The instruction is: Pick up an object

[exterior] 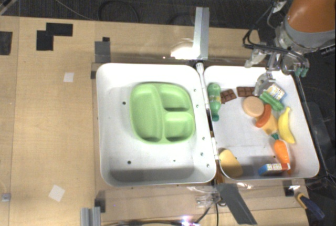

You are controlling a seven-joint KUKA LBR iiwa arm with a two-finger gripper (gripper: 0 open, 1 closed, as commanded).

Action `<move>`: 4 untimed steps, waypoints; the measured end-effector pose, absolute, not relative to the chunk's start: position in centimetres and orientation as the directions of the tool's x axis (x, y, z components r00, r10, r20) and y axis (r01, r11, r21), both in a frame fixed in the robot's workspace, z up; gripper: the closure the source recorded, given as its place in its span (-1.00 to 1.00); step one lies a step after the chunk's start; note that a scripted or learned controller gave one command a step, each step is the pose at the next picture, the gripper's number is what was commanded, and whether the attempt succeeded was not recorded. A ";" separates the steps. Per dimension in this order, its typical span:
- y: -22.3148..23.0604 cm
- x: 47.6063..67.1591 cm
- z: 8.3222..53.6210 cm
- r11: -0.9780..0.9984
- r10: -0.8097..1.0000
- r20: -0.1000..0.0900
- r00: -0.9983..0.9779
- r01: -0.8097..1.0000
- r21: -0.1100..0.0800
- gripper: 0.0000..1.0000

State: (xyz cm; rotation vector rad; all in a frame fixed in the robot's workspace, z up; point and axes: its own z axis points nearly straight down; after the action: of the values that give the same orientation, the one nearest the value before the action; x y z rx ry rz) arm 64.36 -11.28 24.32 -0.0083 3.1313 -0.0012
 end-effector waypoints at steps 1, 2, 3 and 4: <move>-12.3 65.6 12.0 0.989 -0.148 -0.001 -0.989 -0.148 0.002 -1.00; -13.8 57.4 9.0 1.000 0.010 -0.015 -1.000 0.010 -0.002 -1.00; -17.4 53.1 9.0 1.000 0.004 -0.016 -1.000 0.004 -0.004 -1.00; -16.8 49.4 9.1 0.995 0.095 -0.022 -0.995 0.095 -0.003 -1.00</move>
State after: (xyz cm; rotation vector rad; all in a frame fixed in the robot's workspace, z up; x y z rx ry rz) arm 49.37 -16.81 9.10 0.1485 3.1159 -0.0064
